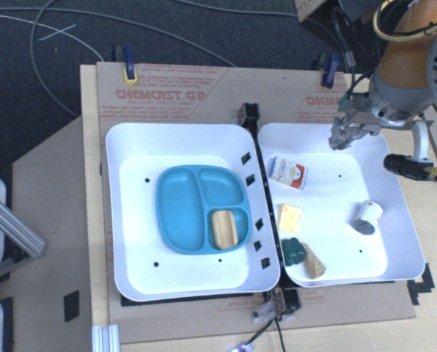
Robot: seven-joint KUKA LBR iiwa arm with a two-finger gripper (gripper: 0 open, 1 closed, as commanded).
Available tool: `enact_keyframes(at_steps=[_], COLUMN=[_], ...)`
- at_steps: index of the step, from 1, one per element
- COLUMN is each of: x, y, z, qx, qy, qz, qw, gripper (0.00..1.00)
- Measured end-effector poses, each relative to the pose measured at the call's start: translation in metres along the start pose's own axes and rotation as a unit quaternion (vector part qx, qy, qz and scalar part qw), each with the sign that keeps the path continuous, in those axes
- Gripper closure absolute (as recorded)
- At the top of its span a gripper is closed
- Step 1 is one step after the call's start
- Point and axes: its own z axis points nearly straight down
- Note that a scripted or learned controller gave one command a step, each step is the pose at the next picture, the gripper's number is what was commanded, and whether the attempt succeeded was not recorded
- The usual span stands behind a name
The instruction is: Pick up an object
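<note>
My gripper (pixel 341 139) hangs above the far edge of the right bin (pixel 394 266), nothing visible between its fingers. In that bin lie a small white and red carton (pixel 287 173), a yellow block (pixel 289 217), a dark green piece (pixel 293 251) touching a tan wedge (pixel 313 264), and a white cup on its side (pixel 366 216). In the left bin (pixel 127 196) sits a blue divided plate (pixel 201 207) with a tan bread-like piece (pixel 223 229) in its near right compartment.
A black clip strip (pixel 256 189) runs along the seam between the two bins. The bins rest on a cardboard sheet (pixel 167 86) held by blue clamps (pixel 130 63). Cables lie on the dark floor beyond.
</note>
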Motion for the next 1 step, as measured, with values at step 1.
enact_keyframes(at_steps=[1], x=[-0.0001], y=[0.0020], z=[-0.0552], qx=[-0.001], qy=[0.000], qz=[0.000], qw=[1.0000], gripper=[1.00])
